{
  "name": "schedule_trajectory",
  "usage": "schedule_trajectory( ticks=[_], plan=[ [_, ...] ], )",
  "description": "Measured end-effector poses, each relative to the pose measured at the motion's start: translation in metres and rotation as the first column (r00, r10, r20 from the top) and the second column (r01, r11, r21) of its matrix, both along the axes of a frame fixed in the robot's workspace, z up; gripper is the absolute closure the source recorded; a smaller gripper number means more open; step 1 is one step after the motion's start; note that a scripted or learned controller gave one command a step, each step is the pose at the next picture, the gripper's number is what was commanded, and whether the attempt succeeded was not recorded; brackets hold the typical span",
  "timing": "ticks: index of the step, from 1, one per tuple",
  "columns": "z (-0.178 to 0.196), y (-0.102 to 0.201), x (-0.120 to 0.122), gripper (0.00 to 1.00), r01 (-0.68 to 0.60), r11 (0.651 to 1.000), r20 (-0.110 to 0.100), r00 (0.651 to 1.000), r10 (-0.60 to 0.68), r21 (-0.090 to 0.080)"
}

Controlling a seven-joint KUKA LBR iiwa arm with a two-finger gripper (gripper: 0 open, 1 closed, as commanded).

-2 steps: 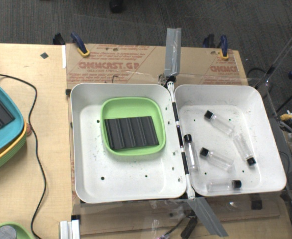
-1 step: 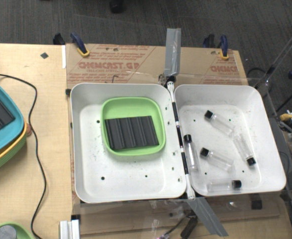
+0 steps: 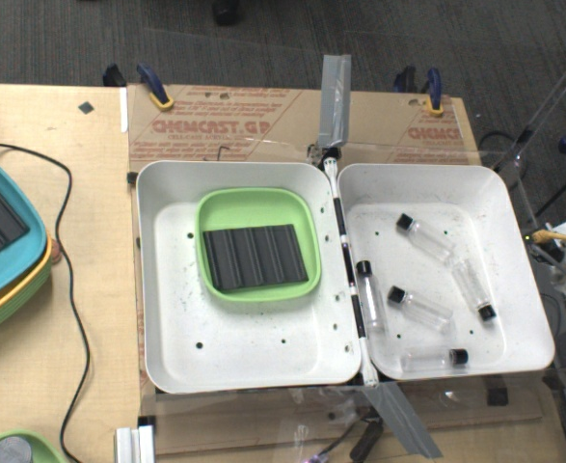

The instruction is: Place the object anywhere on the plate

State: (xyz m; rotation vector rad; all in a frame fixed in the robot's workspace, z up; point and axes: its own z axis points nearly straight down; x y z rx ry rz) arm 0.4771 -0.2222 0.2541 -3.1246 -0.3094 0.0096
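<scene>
A light green square plate [image 3: 258, 246] sits in the left white bin [image 3: 167, 336], toward its back. A dark grey ribbed mat [image 3: 256, 257] lies on the plate. Several clear plastic vials with black caps lie scattered in the right white bin [image 3: 514, 249]. One vial [image 3: 423, 237] lies near the back and another [image 3: 418, 304] in the middle. A third vial [image 3: 368, 295] lies along the bin's left wall. More vials lie at the right and front.
A stack of teal, yellow and green dishes [image 3: 3, 244] stands on the wooden table at the far left, with a black cable [image 3: 70, 258] looping beside it. Cardboard [image 3: 225, 123] held by blue-and-yellow clamps lies behind the bins.
</scene>
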Motion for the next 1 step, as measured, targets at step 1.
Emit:
schedule_trajectory(
  ticks=[1],
  plan=[
    [0.0055,-0.0006,0.0,0.0,-0.002,1.0,0.001,1.0,0.002,-0.001]
  ],
)
